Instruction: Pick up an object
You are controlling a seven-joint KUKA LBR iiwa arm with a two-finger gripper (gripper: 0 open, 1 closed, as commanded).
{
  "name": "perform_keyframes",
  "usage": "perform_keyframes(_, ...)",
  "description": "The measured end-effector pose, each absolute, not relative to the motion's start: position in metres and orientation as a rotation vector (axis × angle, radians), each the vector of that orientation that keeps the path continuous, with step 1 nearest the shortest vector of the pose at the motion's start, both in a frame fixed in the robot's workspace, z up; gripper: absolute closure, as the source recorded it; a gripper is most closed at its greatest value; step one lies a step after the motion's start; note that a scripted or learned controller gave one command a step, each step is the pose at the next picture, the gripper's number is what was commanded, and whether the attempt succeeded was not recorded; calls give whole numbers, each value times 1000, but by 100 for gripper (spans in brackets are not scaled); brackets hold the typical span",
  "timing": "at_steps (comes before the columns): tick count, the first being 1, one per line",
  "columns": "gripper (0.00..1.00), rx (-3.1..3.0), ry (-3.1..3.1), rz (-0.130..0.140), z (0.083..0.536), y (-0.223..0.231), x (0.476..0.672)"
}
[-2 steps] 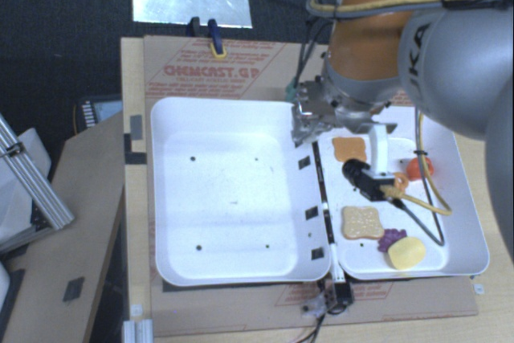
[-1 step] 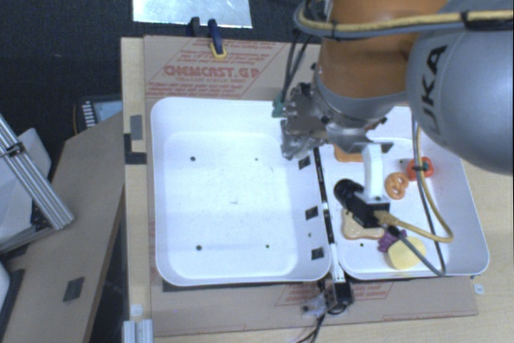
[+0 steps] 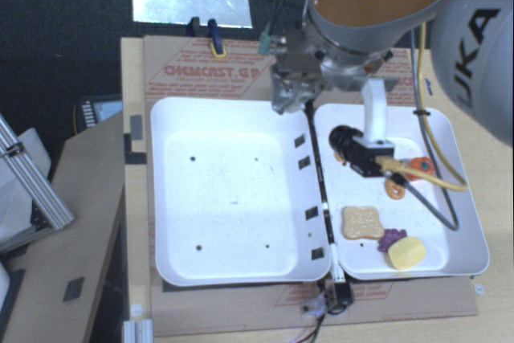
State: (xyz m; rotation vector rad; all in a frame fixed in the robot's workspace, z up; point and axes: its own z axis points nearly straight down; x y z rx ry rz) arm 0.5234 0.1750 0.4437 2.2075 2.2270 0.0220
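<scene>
**Gripper over the far rims, small things lying in the other bin**

The gripper [image 3: 291, 100] hangs at the far side of the surface [image 3: 95, 173], over the spot where the far rims of the two white bins meet. The wrist above covers it, so whether it is released or clenched cannot be told. Nothing can be seen held in it.

The left-hand bin [image 3: 173, 112] of the view spreads out below and to the left of the gripper. The right-hand bin [image 3: 470, 233] spreads out below and to its right, and all the loose things lie in it, well apart from the gripper and on the near side of it.

- A square slice of toast [image 3: 361, 222] lies down and right of the gripper, close to the wall between the bins.
- A small purple bunch of grapes [image 3: 392, 238] lies just beside the toast, on the side away from the gripper.
- A round yellow piece [image 3: 407, 253] touches the grapes, and is the thing farthest from the gripper.
- A small orange ring [image 3: 394, 189] lies between the toast and the gripper's side of the bin.
- An orange-red piece [image 3: 420, 166] lies near the ring, partly hidden by a cable.

Both bins rest on a sheet of cardboard [image 3: 201, 70] with red print.
</scene>
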Motion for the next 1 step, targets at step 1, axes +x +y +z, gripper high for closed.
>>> perform_keyframes(1, 100, 2221, 2222, 2, 435, 148, 486)
